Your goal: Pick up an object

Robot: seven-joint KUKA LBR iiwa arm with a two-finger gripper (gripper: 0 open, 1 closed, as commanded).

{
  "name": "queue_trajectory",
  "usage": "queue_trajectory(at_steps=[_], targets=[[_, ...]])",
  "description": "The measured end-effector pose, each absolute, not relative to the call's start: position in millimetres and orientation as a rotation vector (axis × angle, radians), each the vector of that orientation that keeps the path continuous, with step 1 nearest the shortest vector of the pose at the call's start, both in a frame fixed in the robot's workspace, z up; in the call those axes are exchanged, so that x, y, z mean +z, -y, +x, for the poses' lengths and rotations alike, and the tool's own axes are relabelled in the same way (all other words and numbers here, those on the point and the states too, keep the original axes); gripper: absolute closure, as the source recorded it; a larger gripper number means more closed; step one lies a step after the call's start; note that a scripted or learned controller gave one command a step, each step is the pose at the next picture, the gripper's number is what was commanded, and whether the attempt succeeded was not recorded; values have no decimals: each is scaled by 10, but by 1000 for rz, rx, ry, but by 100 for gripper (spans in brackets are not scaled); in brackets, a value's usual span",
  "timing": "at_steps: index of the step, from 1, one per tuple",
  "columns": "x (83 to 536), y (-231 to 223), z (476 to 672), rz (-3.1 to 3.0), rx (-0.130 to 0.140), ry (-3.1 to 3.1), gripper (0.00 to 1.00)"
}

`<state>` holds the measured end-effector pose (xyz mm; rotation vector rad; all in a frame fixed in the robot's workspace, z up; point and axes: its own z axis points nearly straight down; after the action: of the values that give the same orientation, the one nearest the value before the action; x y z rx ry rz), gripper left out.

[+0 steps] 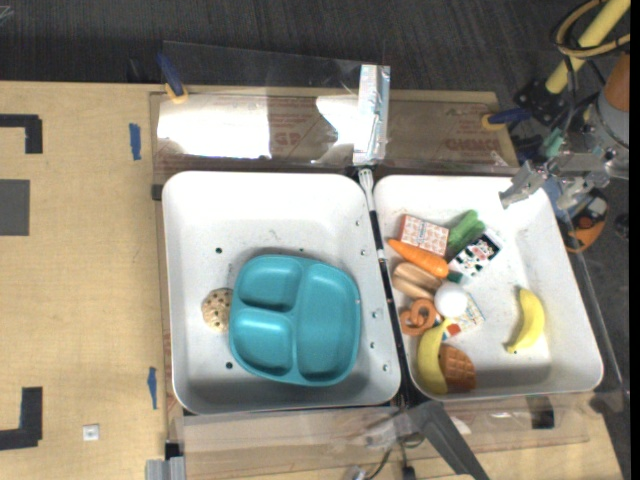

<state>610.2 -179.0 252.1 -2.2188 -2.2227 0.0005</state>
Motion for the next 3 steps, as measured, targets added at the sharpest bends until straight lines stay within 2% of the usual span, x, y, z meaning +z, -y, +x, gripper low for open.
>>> queue_trajectory(at_steps=[1,2,3], targets=[[2633,1784,6114,-2218,-2,2228,100],[1463,1258,5611,-2087,6,2338,100],[1505,1275,5632,-2094,0,2342,0]])
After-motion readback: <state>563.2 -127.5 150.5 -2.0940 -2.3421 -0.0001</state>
